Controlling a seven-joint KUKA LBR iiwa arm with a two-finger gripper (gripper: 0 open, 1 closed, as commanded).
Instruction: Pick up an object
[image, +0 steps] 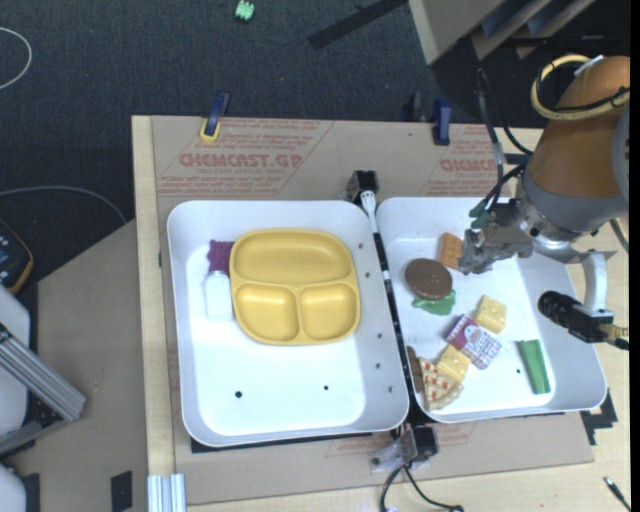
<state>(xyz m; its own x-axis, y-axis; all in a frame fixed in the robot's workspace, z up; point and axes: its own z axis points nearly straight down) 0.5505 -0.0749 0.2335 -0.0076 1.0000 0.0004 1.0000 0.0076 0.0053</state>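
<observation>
Camera view, slanted from above: two shallow white bins are seen side by side on a bench (300, 145) covered with brown printed board.

Right bin (590, 385): a loose scatter of small toy-food pieces is noted. A round brown burger-like piece (428, 277) sits on a green leaf shape near the bin's left wall. An orange-tan block (451, 250) lies just beside the pincer. A pale yellow cheese-like wedge (490, 314), a pink-and-white wrapped packet (476, 342), a pizza-like slice (437, 378) and a flat green bar (534, 365) are spread toward the near edge. Surfaces look like smooth moulded plastic.

Pincer (478, 255): seen low over the upper middle of the right bin, at the end of the grey arm with its orange band. Whether it is wide or narrow cannot be told; nothing is seen gripped.

Open room: bare white floor is seen along the right bin's far wall and right side.

Left bin (185, 330): a yellow three-compartment tray (295, 283) takes the upper half, with a purple item (219, 255) and a white bottle-like piece (217, 295) just beside its left rim. The near half is bare.
</observation>
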